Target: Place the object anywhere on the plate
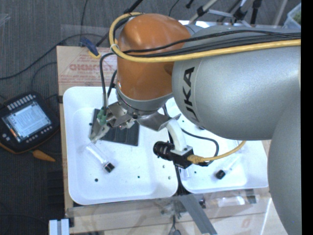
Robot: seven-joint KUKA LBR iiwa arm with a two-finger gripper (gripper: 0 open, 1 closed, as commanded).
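Observation:
In the left bin (83,180), a dark flat square plate (124,136) lies partly under the arm's wrist. A small clear tube with a black cap (100,158) rests on the bin floor, below and to the left of the plate. My gripper (97,132) hangs low over the bin at the plate's left edge, just above the tube's upper end. A green part shows on its side. I see nothing held in it. The orange wrist band and the grey arm hide the back of the plate.
A similar clear piece with a black end (224,171) lies in the right bin (244,182). A black camera with a yellow-tipped cable (168,152) hangs from the wrist over the ridge between the bins. A teach pendant (24,121) lies left of the bench.

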